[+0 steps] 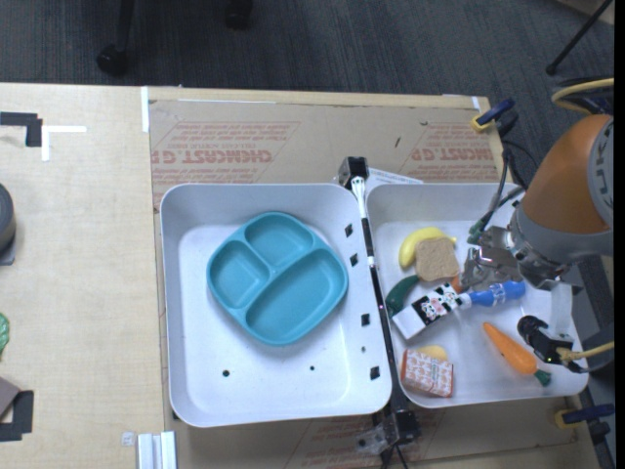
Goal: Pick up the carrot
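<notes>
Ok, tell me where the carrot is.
In the camera view the carrot lies in the right bin, near its front right corner, just below the blue bottle and right of the snack packet.

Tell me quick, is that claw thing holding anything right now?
Gripper: cannot be told; it sits above the right bin, and the carrot lies apart from it.

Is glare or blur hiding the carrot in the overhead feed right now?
Camera view: lighting is even and soft, with no glare on the orange tapered carrot, which lies sharp near the front right corner of the right shallow white bin; the grey arm with its orange band looks slightly soft at the frame's edge; shadows are faint.
</notes>
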Robot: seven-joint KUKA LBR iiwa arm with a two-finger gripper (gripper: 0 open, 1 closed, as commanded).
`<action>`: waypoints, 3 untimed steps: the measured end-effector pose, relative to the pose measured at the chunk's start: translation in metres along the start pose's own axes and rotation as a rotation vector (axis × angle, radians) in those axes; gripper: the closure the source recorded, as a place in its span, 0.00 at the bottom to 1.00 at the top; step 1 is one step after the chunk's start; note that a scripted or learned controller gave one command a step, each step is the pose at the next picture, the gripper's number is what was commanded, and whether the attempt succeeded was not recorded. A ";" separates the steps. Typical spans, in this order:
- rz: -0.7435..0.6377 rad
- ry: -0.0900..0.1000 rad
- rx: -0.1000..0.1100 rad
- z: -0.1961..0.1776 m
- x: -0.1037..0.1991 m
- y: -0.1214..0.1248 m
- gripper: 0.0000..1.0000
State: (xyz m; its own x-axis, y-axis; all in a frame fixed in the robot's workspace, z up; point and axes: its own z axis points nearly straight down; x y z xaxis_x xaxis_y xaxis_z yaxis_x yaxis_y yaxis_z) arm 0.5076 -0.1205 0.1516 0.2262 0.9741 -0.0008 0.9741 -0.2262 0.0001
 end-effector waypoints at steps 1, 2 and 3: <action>0.000 0.000 0.000 0.000 0.000 0.000 0.00; 0.116 -0.001 0.002 0.057 -0.003 0.056 0.00; 0.033 -0.001 -0.002 0.058 -0.049 0.018 0.00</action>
State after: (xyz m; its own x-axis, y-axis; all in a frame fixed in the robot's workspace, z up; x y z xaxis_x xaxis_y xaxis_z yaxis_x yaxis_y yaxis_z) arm 0.5139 -0.1727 0.0938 0.2578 0.9662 -0.0018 0.9662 -0.2578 0.0018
